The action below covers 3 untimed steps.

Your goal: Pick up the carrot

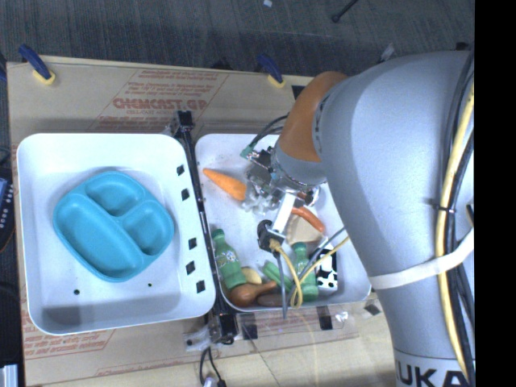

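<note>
Your KUKA arm (403,176), grey w/ an orange band (302,127) above the wrist, reaches in from the right over the right-hand white bin (211,147) on the table (105,95). The claw (260,185) hangs low in the upper middle of that bin; its metal parts blur together from this angle, so you can't tell how far it's open, and nothing can be seen gripped in it.

The carrot (225,183) lies on the bin floor near the upper left, thick end toward the claw, tip pointing up-left. It sits just beside the claw, to its left; contact can't be judged.

Below the claw you see a second orange piece (309,218) next to the wrist hardware, and a clutter at the bin's lower end: a green bottle (227,262) along the left wall, a brown item (250,294) at the bottom edge, another green item (297,261), and a black-and-white spotted item (325,278). Yellow cable (298,285) loops over that pile.

The left bin (48,151) holds a blue divided plate (114,224), three compartments, lying flat approx. center. Black clips (185,123) sit along the seam btwn the bins. Two blue clamps (38,64) pin the cardboard sheet at the table's far edge.
</note>
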Each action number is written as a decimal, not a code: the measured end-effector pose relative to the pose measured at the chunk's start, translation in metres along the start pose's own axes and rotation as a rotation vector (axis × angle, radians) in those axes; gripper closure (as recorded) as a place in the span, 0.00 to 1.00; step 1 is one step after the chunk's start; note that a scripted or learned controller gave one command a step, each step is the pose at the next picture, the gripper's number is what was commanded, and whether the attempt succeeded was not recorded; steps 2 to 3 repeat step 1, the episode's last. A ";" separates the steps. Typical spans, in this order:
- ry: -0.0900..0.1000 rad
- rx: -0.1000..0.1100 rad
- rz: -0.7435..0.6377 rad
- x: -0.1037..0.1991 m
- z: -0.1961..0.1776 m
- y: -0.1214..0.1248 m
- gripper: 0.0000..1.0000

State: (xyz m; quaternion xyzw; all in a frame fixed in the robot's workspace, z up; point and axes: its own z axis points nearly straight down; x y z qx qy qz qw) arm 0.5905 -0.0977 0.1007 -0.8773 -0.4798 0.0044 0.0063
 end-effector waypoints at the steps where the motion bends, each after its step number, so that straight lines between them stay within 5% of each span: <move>1: 0.001 -0.008 0.166 0.046 -0.092 -0.059 1.00; 3: 0.001 -0.008 0.166 0.046 -0.092 -0.059 1.00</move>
